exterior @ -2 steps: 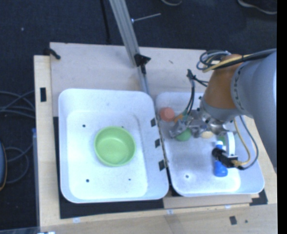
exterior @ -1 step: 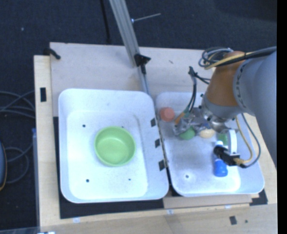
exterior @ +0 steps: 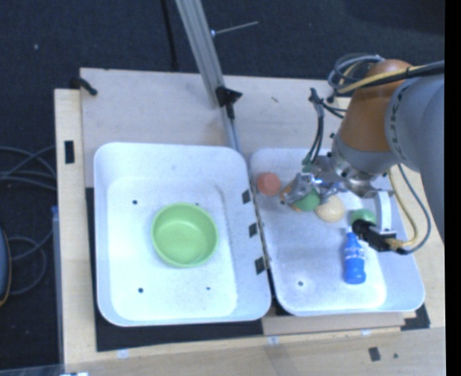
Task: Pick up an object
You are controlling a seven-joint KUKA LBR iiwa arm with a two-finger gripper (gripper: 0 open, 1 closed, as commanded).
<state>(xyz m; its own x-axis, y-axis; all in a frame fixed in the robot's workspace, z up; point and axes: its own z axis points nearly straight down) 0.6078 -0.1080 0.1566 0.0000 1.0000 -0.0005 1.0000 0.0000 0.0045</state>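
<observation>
Green object (exterior: pixel 308 203) sits right at the end effector (exterior: pixel 300 189).

Wooden bench (exterior: pixel 152 104) bears two white bins (exterior: pixel 117 171).

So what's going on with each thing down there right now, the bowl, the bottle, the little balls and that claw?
Green bowl: upright, alone in the left bin.
Blue bottle: lying on its side in the right bin.
Orange-red ball: resting loose near the right bin's top left corner.
Cream object: on the bin floor beside the gripper.
Green object: right at the gripper; a grasp cannot be confirmed.
</observation>
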